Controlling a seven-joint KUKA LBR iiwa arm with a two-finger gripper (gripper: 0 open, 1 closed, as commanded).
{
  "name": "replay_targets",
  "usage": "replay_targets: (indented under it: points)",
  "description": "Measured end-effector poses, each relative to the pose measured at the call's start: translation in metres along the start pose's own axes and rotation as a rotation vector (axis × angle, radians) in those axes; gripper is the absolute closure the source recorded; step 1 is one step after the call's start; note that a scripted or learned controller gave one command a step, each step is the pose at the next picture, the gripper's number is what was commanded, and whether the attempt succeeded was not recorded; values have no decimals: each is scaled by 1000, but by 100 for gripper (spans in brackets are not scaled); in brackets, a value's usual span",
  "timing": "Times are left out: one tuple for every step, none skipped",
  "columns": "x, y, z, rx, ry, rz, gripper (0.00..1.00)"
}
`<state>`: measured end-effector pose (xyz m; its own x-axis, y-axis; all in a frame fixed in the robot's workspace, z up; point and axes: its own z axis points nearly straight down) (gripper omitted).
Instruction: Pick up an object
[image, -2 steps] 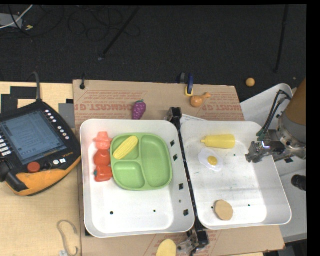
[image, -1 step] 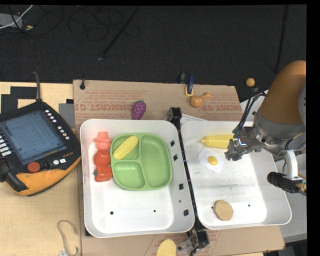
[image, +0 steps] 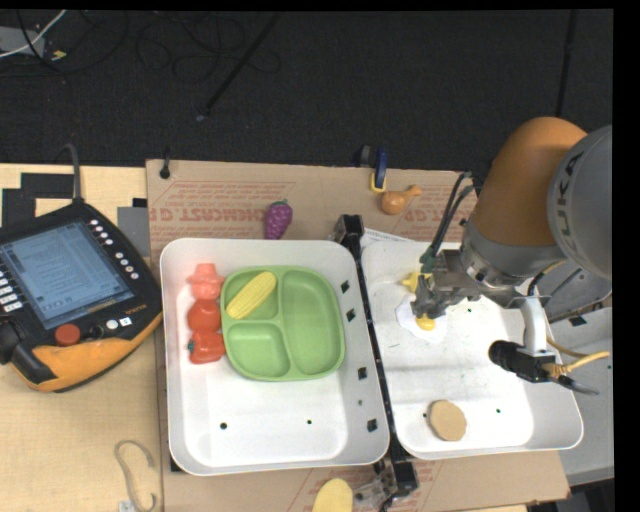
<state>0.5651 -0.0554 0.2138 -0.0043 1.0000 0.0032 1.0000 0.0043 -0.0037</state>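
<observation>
One end effector (image: 428, 305) hung low over the right bin (image: 560, 425), its tips right at a small yellow object (image: 427, 322); whether it gripped could not be told. A tan round object (image: 447, 420) lay well apart, toward the bin's near edge.

Arm (image: 545, 215): grey casing at the right of the frame, with a broad rounded orange band at upper right. Dark lettering partly visible on the grey shell beside the band. Thin black cables run from the wrist to the hand (image: 428, 300), a dark, compact metal assembly at centre right.
</observation>
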Motion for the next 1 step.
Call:
replay_targets:
  points:
    - [55, 19, -13, -3, -1, 1, 100]
